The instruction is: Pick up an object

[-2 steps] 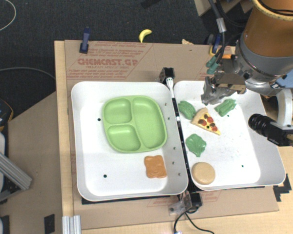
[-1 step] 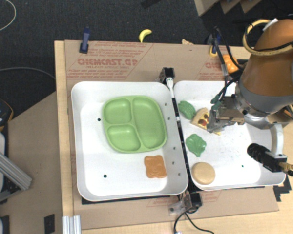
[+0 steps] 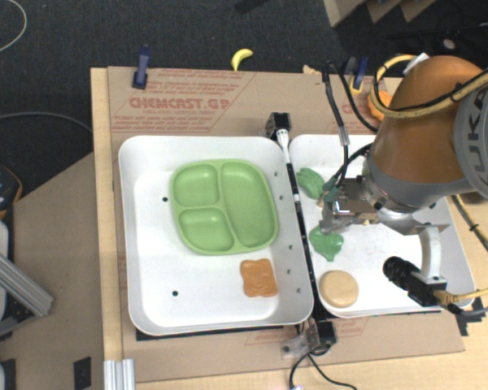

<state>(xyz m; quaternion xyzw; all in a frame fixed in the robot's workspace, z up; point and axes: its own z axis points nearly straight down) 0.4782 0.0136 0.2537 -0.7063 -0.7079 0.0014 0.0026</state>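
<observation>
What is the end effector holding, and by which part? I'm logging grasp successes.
Cannot be told: the end effector sits above the green pieces, its tips hidden.

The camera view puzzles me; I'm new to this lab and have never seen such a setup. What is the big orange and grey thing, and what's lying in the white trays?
It is a robot arm, reaching in from the right; one fixed camera looks down at a slant. Its tool hangs over the right bin, among two green leafy pieces. Whether it grips anything is unclear. A round tan piece also lies there. The left bin holds a green divided plate and a brown waffle-like piece. Both bins rest on a cardboard sheet.
</observation>
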